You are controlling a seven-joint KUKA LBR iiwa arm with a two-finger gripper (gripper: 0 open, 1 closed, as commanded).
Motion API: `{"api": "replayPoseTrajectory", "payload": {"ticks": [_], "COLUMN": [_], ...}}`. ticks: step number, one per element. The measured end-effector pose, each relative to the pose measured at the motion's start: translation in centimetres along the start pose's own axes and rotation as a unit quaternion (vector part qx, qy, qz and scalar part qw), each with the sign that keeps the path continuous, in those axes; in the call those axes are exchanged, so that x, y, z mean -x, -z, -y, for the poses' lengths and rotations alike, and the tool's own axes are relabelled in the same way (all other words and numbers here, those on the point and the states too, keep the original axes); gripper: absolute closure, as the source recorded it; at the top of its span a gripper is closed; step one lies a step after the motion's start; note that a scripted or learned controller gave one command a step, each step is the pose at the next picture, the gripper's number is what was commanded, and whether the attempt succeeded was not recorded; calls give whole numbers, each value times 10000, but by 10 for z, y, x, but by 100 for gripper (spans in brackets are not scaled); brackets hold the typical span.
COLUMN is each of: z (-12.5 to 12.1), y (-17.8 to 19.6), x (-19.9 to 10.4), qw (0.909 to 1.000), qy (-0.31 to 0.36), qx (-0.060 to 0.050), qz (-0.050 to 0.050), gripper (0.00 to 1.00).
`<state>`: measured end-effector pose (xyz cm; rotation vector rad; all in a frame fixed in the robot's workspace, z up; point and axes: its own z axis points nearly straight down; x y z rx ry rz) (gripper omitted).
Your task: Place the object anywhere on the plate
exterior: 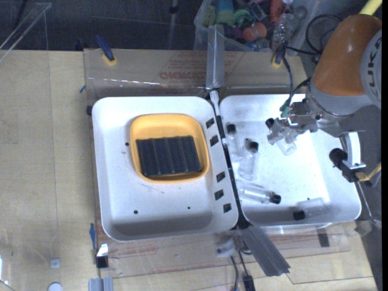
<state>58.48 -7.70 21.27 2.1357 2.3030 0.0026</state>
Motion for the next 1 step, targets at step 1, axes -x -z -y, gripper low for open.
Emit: {"api": "replayPoseTrajectory", "payload": {"ticks": [1], "z": [0], "y": [0], "x": [0], "qw": [10000], "qy": [1], "qx": [1], "qz": [1], "gripper": [0]}}
